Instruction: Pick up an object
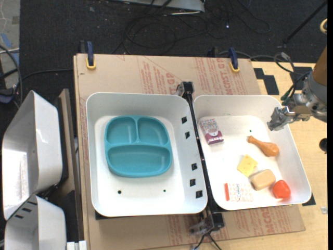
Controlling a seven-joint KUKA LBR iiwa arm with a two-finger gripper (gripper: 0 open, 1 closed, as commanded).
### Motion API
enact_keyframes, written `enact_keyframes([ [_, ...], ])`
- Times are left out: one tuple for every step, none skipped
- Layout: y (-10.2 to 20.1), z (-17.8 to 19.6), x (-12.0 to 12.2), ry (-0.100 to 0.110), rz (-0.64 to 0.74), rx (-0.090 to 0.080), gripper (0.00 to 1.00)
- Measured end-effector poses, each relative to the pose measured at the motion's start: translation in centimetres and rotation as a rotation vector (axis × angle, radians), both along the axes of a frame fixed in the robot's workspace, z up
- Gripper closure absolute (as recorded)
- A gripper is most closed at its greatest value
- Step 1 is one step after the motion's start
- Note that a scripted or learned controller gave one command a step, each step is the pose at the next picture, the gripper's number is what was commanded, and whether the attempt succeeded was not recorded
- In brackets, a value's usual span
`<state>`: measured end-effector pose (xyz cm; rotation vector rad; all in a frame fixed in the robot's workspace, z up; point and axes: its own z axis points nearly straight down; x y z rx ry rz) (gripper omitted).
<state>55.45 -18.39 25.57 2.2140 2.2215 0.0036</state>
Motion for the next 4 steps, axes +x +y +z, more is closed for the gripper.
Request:
enact_keyframes([
  [0.0, 3.9, 0.1, 0.001, 0.0, 0.0, 1.0],
  [5.6, 4.1, -0.2, 0.005, 0.005, 0.004, 1.0],
  [10.7, 3.0, -1.7, 0.007, 0.004, 0.003, 1.0],
  [16.3, 3.0, -2.0, 0.006, 0.005, 0.003, 1.0],
])
